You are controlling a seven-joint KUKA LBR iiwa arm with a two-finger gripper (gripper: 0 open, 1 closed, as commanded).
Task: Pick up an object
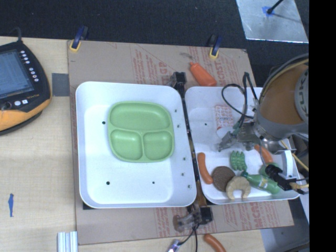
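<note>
Gripper [227,143], at the end of the grey arm [283,104] entering from the right, hangs low over the middle of the right bin [202,101]; whether it is open or closed cannot be told, and nothing is seen held in it. Left bin [89,182]: holds a green three-compartment plate [140,130], lying flat near its centre. Right bin, near side: a green bottle [262,182] lying on its side at the right; a brown round piece [221,176] touching a tan crescent-shaped piece [239,187]; a small green ridged object [238,160] just near-right of the gripper; an orange sausage-shaped piece [205,168] along the left wall. Outside the bins: an orange carrot-like piece [202,75] on the cardboard at the far side; a teach pendant [18,85] on the bench at far left.
</note>
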